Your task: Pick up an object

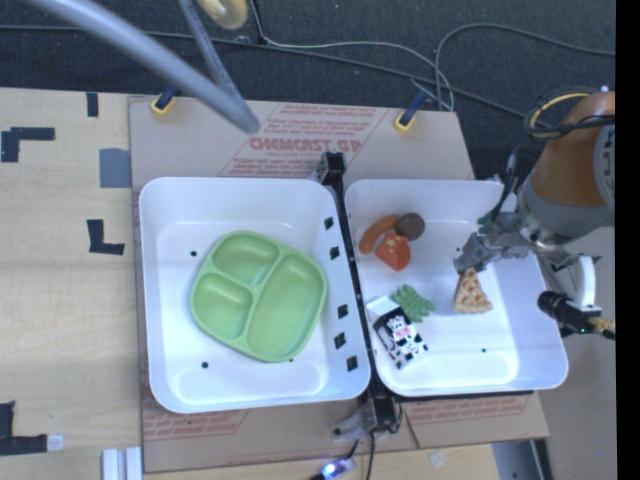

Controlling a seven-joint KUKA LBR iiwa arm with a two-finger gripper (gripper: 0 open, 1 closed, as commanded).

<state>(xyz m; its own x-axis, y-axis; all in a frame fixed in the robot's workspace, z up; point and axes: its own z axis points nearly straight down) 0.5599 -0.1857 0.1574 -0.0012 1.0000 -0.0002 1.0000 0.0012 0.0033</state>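
- Reaching into the right bin (pixel 540 368), my gripper (pixel 472 261) sits just above the pizza slice (pixel 471 294), on the side nearest the arm (pixel 570 183).
- I judge this to be the approach step: nothing is lifted, and the slice lies flat on the bin floor.
- I cannot tell how the fingers stand; they read as one dark shape at the slice's top edge, and whether they touch it is unclear too.
- Other candidates lie left of the slice: a green leaf piece (pixel 411 301) near it, a black-and-white cow toy (pixel 400 338) below-left, and a red piece (pixel 393 253), a sausage (pixel 378 233) and a brown lump (pixel 410 226) clustered up-left.
- Well left of the slice, the left bin (pixel 160 208) holds a green tray (pixel 260 295).
- For the next move, I'd want the fingers spread to straddle the slice, then a straight descent and a close. A thin, flat wedge may slip out, so I'd check the grip before lifting.
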